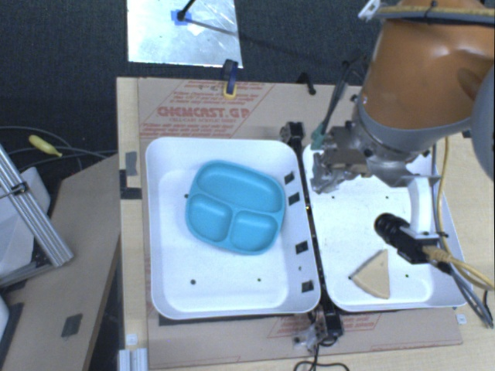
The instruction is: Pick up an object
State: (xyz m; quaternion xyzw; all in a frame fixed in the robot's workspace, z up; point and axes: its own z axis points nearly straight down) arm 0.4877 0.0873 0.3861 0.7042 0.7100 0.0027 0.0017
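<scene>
You saw the gripper (323, 178) hovering over the right bin (340, 242), grip state impossible to tell, while the tan wedge (374, 275) lay near that bin's front edge.

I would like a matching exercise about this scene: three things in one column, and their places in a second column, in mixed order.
Things:
1. blue divided plate
2. tan wedge
3. gripper

Places:
A. near corner of the right bin
B. above the far left part of the right bin
C. middle of the left bin

Pairs: 1-C, 2-A, 3-B
</scene>
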